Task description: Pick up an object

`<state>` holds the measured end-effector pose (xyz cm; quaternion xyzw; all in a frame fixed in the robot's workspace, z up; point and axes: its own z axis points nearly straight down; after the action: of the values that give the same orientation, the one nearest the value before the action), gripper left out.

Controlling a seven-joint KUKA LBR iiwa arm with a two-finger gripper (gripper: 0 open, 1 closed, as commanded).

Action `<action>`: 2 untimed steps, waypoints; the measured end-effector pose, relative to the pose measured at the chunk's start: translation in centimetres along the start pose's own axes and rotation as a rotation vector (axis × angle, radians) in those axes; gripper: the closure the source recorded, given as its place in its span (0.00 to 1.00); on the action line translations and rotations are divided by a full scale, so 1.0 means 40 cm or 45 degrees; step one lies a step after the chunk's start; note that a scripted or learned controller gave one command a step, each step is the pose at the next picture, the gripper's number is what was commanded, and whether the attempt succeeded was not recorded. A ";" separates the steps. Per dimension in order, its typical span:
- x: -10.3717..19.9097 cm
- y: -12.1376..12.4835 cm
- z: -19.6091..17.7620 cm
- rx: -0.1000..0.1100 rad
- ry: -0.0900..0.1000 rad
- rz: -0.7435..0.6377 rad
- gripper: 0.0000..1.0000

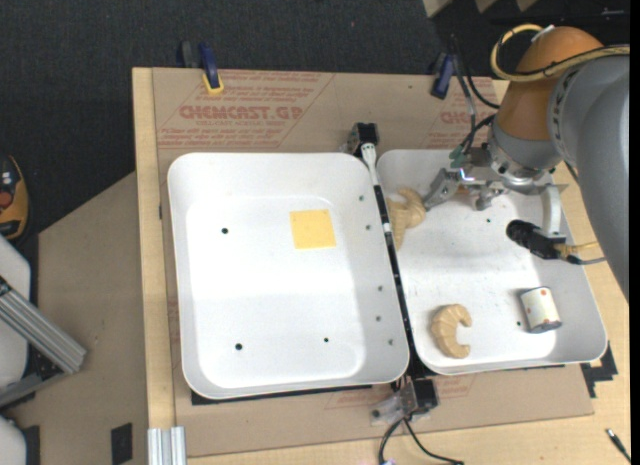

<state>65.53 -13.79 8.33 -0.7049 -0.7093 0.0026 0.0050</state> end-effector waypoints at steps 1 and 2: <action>-0.105 0.023 -0.001 -0.003 -0.001 0.012 0.00; -0.109 0.023 -0.002 -0.003 0.000 0.009 0.00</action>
<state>66.49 -18.13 8.38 -0.7073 -0.7069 0.0018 0.0040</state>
